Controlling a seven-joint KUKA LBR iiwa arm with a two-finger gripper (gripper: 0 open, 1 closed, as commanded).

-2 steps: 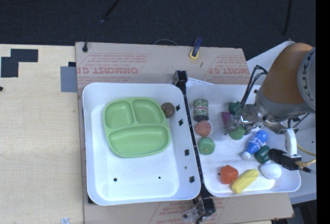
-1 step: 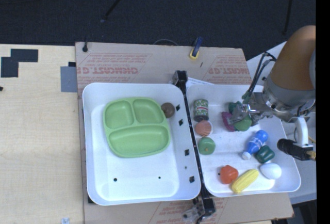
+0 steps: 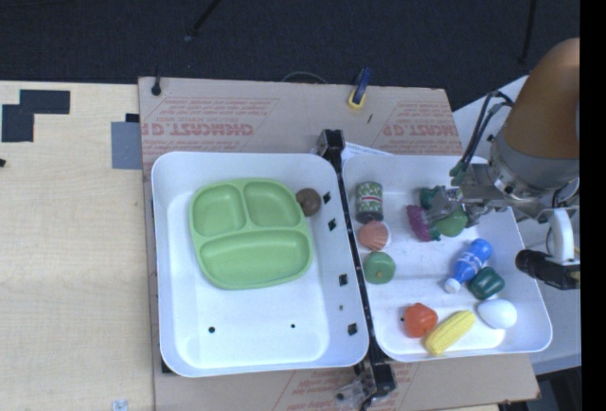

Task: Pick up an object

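Here the end effector [image 3: 441, 207] sits low in the right bin [image 3: 530, 343] among purple and green toys; grip state unclear

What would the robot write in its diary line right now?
arm: over right bin | gripper: low among toys, by purple toy | grasp: unclear | green tray: left bin

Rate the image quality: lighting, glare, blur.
Camera view: even, soft light; the two white bins read bright without harsh glare; faint shadow beside the green tray; slight overall softness, worst around the gripper, whose outline blurs into the toys.
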